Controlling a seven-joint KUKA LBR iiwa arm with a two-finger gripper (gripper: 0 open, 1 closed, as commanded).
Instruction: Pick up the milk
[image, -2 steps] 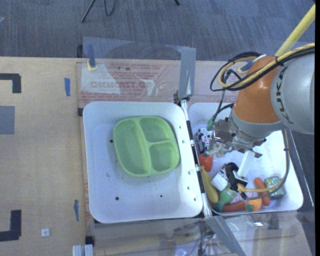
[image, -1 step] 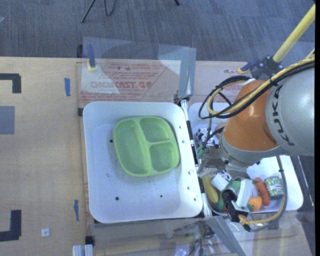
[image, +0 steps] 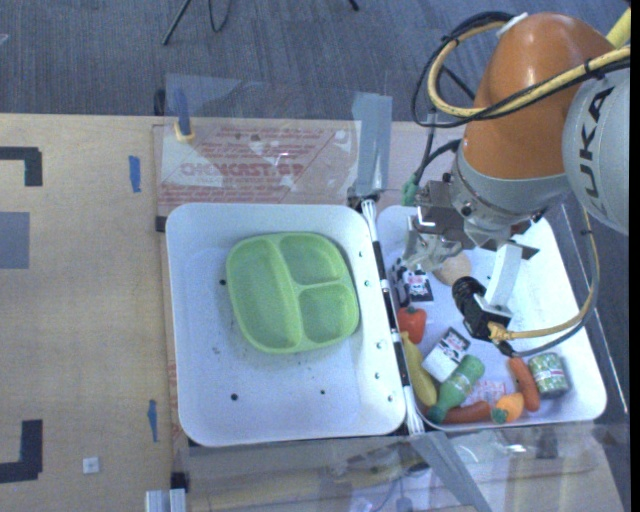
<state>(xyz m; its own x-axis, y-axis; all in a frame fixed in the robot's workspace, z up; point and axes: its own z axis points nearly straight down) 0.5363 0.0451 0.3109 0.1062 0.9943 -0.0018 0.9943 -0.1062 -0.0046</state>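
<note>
Nearest the lens: arm (image: 530, 90), grey with an orange dome, reaching in from the right and looming over the far half of the right bin (image: 565, 300). Wrapped in yellow and black cables.

Below the wrist: gripper (image: 424, 262), low over the far left part of the right bin, close to the divider between the bins. Open or closed: cannot tell, too much hidden by the wrist and its fittings. Nothing seen held.

Just under and beside the gripper: small black-and-white box (image: 416, 286), with a red pepper (image: 411, 323) right below it in the picture.

Milk (image: 447, 352): small white carton with a dark mark, lying in the near half of the right bin, tilted, apart from the gripper. Touching or nearly touching a green bottle (image: 461, 379) on its near side, with a banana (image: 421, 377) just to the left.

Along the near wall: carrots (image: 470, 411), one more carrot beside a green can (image: 548, 373) at the right.

Left bin (image: 200, 380): holds a green divided plate (image: 292, 292), lying flat, slightly far of centre.

Under both bins: pale wooden bench (image: 80, 300) with blue and black tape marks.
</note>
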